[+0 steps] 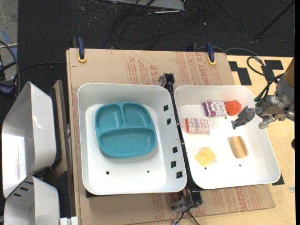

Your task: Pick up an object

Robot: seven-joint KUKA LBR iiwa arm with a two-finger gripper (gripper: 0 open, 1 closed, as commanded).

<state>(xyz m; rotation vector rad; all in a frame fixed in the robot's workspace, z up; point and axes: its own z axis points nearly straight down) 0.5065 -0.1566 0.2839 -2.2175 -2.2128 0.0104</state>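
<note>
The right bin [262, 172] holds several small items: a purple carton [214, 108], a red object [233, 108], a pink-and-white packet [197, 125], a yellow cheese wedge [205, 156] and a tan bread roll [239, 146]. My gripper [243, 118] hangs over the bin's right part, just right of the red object and above the bread roll. Nothing shows between its dark fingers. The arm comes in from the right edge.
The left bin [89, 172] carries a teal divided plate [125, 129]. A black divider with clips [176, 135] runs between the bins. White containers [26, 135] stand off the bench at the left. Cables lie at the far side.
</note>
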